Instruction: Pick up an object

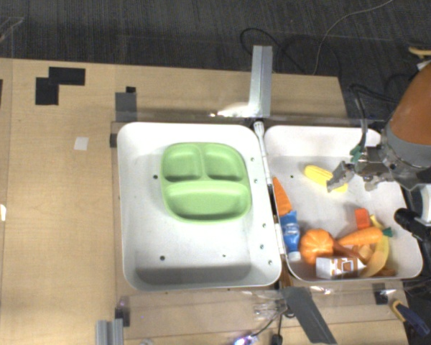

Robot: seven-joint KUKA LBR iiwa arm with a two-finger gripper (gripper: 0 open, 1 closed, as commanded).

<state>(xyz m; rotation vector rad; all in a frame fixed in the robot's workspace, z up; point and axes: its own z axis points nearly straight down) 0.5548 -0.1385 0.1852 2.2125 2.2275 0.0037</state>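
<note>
1. Two white bins sit side by side on the worktop [57,192]. I use the right bin [302,149] as my landmark.
2. Inside the right bin, near its middle, lies a small yellow toy [316,173]. It looks like a bit of corn or a banana, but I cannot tell which.
3. Along the front wall of the right bin is a pile of toys: an orange ball-shaped fruit [317,243], a small brown box [340,267], a carrot [360,237] and a yellow banana [378,256].
4. A blue and orange bottle [286,225] lies against the left wall of the right bin.
5. Left of the right bin, the left bin [140,264] holds a green plate [203,180] with three parts.
6. The gripper [348,176] hangs inside the right bin, just beside the yellow toy, on the side away from the left bin.
7. I cannot tell if it is spread or pressed together. I see nothing between its tips.
8. So nothing is picked up yet. Every toy lies in its bin.
9. I think the yellow toy is the one it is going for, because it is the closest.
10. What is left: get around a toy, squeeze it and lift it up.
</note>
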